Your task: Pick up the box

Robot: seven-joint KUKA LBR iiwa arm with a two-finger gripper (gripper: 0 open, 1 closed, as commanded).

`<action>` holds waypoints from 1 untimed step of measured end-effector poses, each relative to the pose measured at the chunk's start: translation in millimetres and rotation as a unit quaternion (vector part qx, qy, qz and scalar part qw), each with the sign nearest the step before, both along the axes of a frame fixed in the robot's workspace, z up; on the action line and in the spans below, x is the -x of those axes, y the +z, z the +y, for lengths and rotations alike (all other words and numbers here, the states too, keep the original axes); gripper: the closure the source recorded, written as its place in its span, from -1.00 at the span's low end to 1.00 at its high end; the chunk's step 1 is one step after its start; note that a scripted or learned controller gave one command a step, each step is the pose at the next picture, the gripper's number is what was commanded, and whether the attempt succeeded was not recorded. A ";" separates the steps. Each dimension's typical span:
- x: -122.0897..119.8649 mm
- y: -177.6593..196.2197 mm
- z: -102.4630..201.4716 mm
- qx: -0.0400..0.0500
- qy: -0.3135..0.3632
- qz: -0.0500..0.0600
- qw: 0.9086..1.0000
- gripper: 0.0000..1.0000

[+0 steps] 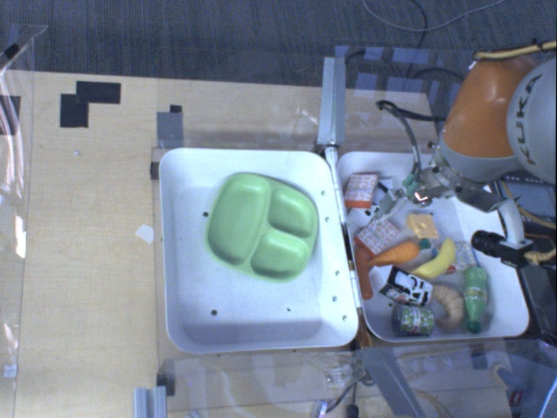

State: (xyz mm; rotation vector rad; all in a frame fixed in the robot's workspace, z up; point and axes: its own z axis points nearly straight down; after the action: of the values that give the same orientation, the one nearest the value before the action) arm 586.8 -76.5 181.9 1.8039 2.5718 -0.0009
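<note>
The hand (416, 190), its grip state impossible to tell, hovers in the approach step, with the box (361, 188) just left, so it likely must shift over and descend.

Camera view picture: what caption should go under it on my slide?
Robot arm reaches over the right bin of toy food; a green tray sits in the left bin.

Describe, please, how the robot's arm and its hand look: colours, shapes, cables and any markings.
The arm is bulky and rounded, with a grey shell and a wide orange band. Dark letters reading KUKA run down its grey part. Thin black cables curl from it toward the hand, a small grey and black metal part with a tiny red light. A black cylinder sticks out lower on the right.
</note>
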 end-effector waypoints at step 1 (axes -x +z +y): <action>-14.1 -80.1 -20.8 0.001 0.067 -0.009 0.998 -1.00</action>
State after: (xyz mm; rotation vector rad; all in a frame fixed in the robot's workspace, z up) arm 600.9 -97.3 101.8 1.6204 2.6735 0.0133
